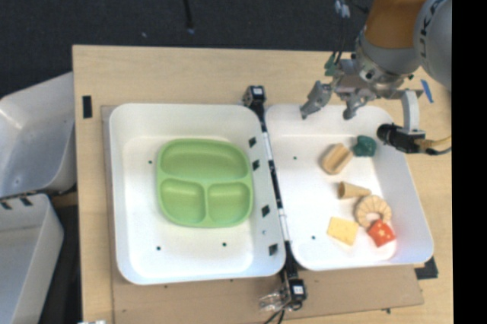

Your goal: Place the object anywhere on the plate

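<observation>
One green three-compartment plate sits mid-left bin. The right bin holds six small objects: a tan roll, teal piece, wedge, shrimp-like piece, yellow cheese, red block. The gripper, fingers spread around nothing, hangs over its far edge.

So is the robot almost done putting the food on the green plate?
Not yet. Nothing looks done: the green plate in the left bin has nothing on it. The gripper hangs open over the back of the right bin, with nothing between its fingers. The toy foods all lie in the right bin. Left to do: grab one, carry it across, set it on the plate.
</observation>
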### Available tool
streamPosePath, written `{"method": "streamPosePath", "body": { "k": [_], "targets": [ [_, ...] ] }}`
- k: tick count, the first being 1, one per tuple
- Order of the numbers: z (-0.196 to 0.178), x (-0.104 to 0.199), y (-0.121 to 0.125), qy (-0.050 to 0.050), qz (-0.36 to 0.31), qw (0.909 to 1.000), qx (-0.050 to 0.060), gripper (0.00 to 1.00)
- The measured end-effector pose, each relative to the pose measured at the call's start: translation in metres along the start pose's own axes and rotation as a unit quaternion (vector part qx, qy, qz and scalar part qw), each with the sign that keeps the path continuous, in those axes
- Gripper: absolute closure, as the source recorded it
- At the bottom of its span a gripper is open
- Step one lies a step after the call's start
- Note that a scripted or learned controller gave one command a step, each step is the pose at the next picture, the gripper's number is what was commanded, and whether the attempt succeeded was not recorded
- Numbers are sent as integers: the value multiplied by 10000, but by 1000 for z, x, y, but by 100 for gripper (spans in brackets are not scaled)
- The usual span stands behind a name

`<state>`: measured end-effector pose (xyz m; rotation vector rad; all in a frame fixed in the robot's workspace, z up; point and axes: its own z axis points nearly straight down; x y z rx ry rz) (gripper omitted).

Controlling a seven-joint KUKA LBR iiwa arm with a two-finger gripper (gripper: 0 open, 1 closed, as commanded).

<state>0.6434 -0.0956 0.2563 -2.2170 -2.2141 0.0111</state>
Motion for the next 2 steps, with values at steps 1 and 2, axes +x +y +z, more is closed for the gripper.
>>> {"method": "streamPosePath", "body": {
  "k": [1, 2],
  "targets": [
    [-7, 0, 2, -2, -8, 10000, -59, 0],
    [38, 2, -3, -14, -3, 10000, -41, 0]
  ]
}}
